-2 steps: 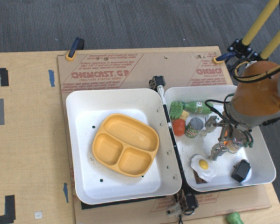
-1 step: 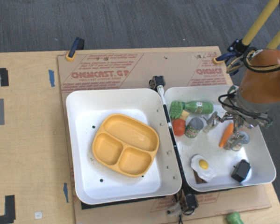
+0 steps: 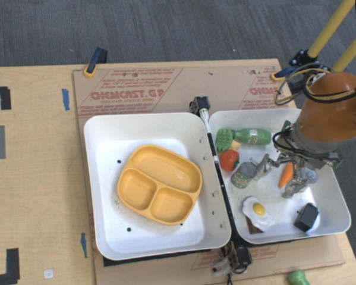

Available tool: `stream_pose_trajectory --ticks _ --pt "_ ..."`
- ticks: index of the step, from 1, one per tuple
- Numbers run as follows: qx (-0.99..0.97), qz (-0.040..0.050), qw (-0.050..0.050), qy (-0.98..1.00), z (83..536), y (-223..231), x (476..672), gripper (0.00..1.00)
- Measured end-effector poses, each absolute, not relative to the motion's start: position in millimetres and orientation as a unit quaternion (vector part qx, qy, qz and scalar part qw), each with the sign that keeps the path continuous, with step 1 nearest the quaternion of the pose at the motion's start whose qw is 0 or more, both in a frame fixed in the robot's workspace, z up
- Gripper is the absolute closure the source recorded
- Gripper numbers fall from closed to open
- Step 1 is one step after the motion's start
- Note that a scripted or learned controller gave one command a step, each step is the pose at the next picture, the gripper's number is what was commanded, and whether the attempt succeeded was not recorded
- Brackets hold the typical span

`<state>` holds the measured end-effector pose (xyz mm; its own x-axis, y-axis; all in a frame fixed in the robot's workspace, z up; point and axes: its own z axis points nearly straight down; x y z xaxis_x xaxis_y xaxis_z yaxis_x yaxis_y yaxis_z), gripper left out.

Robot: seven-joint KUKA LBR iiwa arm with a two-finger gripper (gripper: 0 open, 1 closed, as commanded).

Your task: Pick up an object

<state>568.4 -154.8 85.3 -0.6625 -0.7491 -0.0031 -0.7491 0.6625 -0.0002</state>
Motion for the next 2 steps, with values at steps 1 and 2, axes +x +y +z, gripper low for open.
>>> stream_pose_trajectory --ticks 1,2 --pt "-0.546 0.0004 0.001 0.838 85 -155 541.5 0.0" --pt "-0.674 -0.0001 0.002 0.739 85 -186 541.6 0.0"
